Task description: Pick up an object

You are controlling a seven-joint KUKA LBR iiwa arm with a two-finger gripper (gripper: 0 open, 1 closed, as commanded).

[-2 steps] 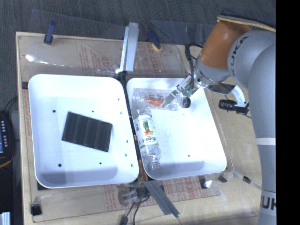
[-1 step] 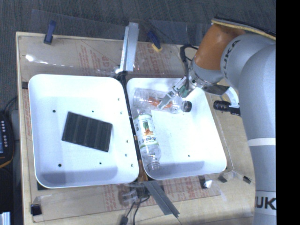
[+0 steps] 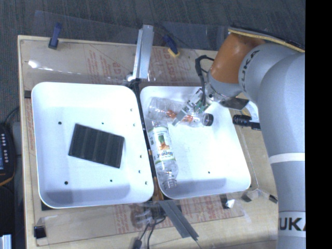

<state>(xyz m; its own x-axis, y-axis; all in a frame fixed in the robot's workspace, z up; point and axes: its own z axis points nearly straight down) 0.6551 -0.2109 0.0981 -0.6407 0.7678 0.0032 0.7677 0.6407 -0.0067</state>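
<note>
In the right bin [image 3: 228, 160] a clear plastic bottle with a green and white label [image 3: 163, 150] lies lengthwise along the left wall. A crumpled clear plastic piece with orange marks [image 3: 167, 111] lies at the bin's back. My gripper [image 3: 191, 111] reaches in from the right and hangs low over the back of this bin, right beside the crumpled plastic. A small dark round part [image 3: 207, 120] sits just to its right. A flat black ribbed panel [image 3: 97, 145] lies in the left bin [image 3: 46, 108].
The grey arm with its orange band [image 3: 231, 61] covers the right side of the bench. A metal bar [image 3: 142, 51] stands up behind the seam between the bins. Blue clamps [image 3: 54, 35] hold the back edge, and a bracket [image 3: 174, 222] sticks out at the front.
</note>
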